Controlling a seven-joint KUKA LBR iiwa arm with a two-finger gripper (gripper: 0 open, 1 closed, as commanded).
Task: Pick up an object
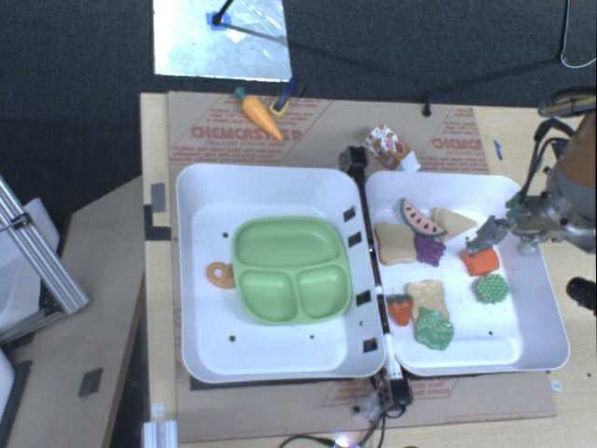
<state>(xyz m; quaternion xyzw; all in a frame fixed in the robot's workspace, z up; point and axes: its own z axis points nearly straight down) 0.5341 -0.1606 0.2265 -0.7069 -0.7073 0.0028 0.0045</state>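
The gripper (483,238) reaches in from the right over the right bin (541,343), directly above an orange-red block (481,261) that lies against its tip, though whether its fingers are open or closed cannot be determined. Around the block lie a green bumpy ball (491,288) just below, a purple grape cluster (429,248), a watermelon slice (421,218), two toast slices (395,243), a cracker-like piece (428,294), a leafy green (434,329) and a small red fruit (400,309). The left bin (201,343) holds a green divided plate (290,269) with a small pretzel (220,274) beside it, while a toy carrot (260,116) rests on the bench behind the bins.
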